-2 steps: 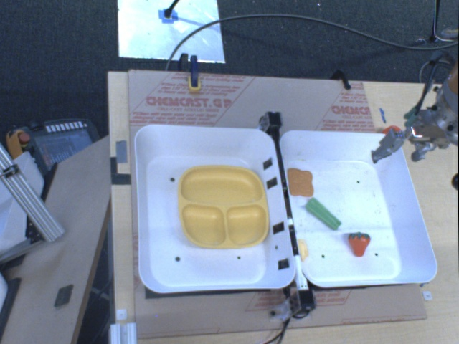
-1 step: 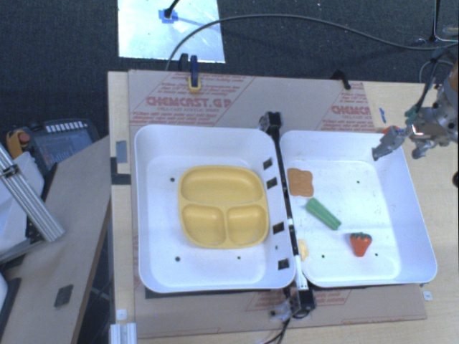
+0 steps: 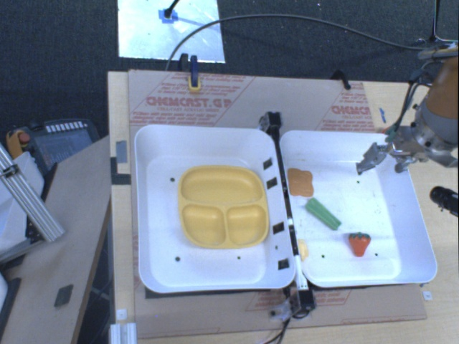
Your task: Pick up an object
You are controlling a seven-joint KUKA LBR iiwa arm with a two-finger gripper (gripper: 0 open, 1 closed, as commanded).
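Note:
In the right bin (image 3: 401,271) lie three small things: an orange-brown toast piece (image 3: 300,183) near its left wall, a green stick (image 3: 323,213) tilted in the middle, and a red strawberry (image 3: 359,243) toward the front. A small pale yellow piece (image 3: 303,249) rests by the divider. My gripper (image 3: 385,158) hovers over the bin's far right part, well apart from all of them, its two fingers spread with nothing between them.
The left bin (image 3: 154,192) holds a yellow three-compartment tray (image 3: 223,205). A black clip strip (image 3: 280,192) runs between the bins. Cables cross the dark floor behind, and a grey table with equipment stands at the left.

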